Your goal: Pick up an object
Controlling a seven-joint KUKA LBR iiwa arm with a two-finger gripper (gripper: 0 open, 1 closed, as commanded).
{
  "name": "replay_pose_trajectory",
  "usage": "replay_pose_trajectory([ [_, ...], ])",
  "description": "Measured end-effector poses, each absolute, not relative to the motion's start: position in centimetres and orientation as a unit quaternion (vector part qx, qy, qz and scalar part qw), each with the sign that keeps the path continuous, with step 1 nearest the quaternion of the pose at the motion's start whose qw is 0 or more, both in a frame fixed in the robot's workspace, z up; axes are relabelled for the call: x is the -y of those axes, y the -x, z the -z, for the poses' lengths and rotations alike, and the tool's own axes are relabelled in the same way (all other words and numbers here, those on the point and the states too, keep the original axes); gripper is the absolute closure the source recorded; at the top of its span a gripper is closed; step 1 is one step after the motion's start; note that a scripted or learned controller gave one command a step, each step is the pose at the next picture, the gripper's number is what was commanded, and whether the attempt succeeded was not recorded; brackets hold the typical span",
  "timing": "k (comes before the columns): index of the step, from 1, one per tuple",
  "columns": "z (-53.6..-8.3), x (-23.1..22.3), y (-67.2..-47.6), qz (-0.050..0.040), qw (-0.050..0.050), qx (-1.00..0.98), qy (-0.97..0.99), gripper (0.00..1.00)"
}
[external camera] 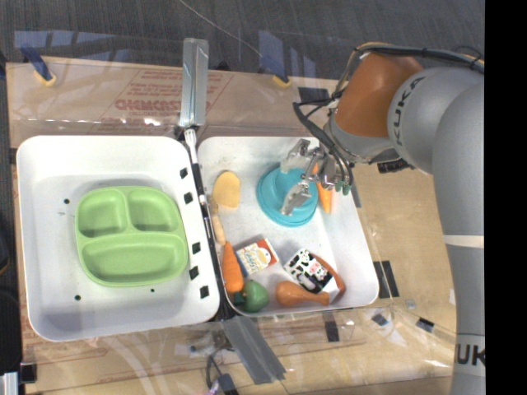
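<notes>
The arm's two-finger gripper [306, 179] hangs low in the right-hand shallow white bin [356, 245], directly over the round teal plastic bowl [280, 197]. Its fingers stand apart, one tip apparently at the bowl's rim; nothing sits between them. A small orange carrot-shaped piece [326, 197] lies just beside the bowl, under the wrist. Judged step: descent onto a target, grasp not yet made. The next move calls for closing on the bowl rim or the carrot, then lifting straight up.
</notes>
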State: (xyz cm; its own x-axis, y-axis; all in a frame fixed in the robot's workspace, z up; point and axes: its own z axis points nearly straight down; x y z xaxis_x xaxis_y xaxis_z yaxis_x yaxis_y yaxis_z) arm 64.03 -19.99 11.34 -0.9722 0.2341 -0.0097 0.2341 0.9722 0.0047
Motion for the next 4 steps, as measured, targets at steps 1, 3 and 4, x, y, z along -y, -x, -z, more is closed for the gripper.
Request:
replay_pose_trajectory([
  [1,-11.5,19.3,-63.1,0.0013,0.015,-0.993,-0.119,0.0],
  [3,-11.3,13.1,-55.9,-0.004,0.027,-0.922,-0.386,0.0],
  [4,-11.3,10.0,-59.8,-0.0084,0.02,-0.807,-0.59,0.0],
])
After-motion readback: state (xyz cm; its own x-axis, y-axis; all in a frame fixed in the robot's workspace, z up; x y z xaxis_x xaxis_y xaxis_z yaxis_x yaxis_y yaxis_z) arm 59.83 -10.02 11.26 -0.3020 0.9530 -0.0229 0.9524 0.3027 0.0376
